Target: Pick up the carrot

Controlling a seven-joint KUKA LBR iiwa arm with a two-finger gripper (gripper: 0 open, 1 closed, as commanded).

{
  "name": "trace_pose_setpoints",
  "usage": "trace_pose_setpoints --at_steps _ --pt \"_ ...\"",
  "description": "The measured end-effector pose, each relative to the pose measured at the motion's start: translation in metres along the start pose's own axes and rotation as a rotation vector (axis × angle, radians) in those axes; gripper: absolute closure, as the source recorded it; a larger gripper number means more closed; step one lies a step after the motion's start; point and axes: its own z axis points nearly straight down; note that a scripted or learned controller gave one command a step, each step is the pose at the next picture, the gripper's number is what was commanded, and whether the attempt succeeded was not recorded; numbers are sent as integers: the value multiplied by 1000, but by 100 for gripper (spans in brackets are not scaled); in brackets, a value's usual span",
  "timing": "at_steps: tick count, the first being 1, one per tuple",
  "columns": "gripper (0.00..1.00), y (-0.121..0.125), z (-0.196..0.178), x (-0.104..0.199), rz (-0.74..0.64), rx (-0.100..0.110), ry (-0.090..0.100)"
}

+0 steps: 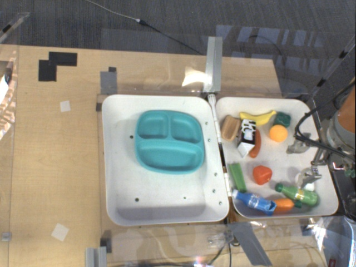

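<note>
- The bench (pixel 55 166) bore two white bins side by side.
- The left bin (pixel 119 193) held a teal divided plate (pixel 168 141) near its middle.
- The right bin (pixel 289 104) held a clutter of toy food.
- The arm (pixel 345 124) reached in over that bin's right edge.
- The gripper (pixel 308 163) hung over the bin's right side; whether it was apart or together could not be told.
- A green bottle (pixel 298 194) lay just below the gripper.
- A blue bottle (pixel 253 201) lay along the near wall.
- The carrot (pixel 283 204) lay at the near wall, between the two bottles, touching both.
</note>
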Motion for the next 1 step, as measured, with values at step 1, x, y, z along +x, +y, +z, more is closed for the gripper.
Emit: trace_pose_setpoints --at_steps 1 --pt "0 -11 88 11 194 1 -5"
